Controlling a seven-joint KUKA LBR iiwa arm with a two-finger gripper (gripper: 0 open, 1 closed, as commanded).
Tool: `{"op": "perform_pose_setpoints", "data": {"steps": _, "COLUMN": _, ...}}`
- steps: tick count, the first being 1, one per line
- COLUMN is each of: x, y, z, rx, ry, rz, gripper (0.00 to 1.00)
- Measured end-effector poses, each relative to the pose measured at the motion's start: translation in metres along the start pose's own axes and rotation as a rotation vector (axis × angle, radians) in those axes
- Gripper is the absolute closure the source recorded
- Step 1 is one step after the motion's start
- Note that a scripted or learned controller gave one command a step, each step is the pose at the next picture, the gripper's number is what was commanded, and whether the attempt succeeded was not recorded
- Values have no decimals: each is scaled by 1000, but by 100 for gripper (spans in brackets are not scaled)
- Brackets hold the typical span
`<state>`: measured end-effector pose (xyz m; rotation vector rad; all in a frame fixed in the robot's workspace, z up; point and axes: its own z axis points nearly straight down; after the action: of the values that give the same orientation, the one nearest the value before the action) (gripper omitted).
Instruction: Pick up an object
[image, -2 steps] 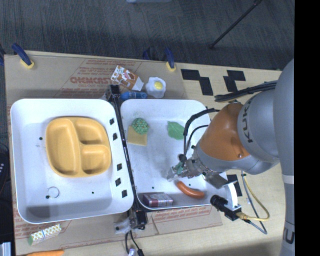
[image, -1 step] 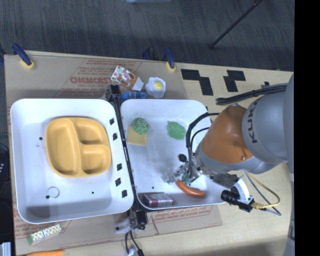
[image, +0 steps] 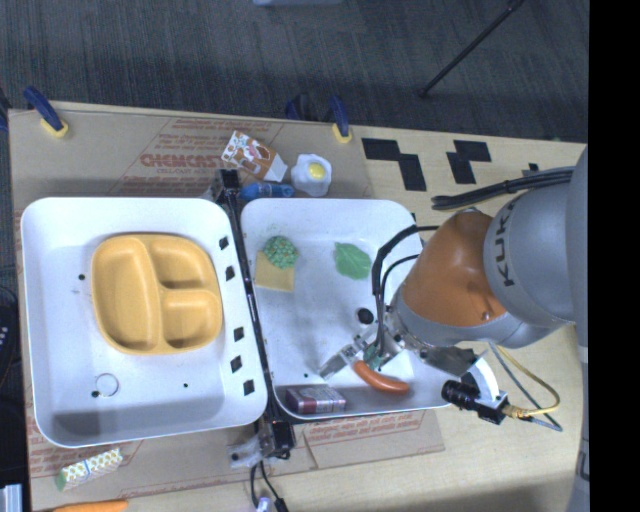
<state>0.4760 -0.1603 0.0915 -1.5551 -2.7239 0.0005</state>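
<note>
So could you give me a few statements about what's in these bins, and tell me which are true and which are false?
1. The yellow tray lies in the left bin. True.
2. The pincer is in the left bin. False: it is low in the right bin, beside the orange sausage.
3. A green leaf-like piece lies in the right bin. True.
4. The yellow tray is round, with no divisions. False: it is squarish with compartments.
5. The dark box lies at the right bin's near edge. True.
</note>
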Motion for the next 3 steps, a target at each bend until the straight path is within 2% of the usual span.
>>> {"op": "perform_pose_setpoints", "data": {"steps": 1, "x": 0, "y": 1, "z": -10, "rx": 1, "ry": 1, "rz": -5, "gripper": 100}}
{"op": "perform_pose_setpoints", "data": {"steps": 2, "x": 0, "y": 1, "z": -10, "rx": 1, "ry": 1, "rz": -5, "gripper": 0}}
{"op": "perform_pose_setpoints", "data": {"steps": 3, "x": 0, "y": 1, "z": -20, "rx": 1, "ry": 1, "rz": -11, "gripper": 100}}
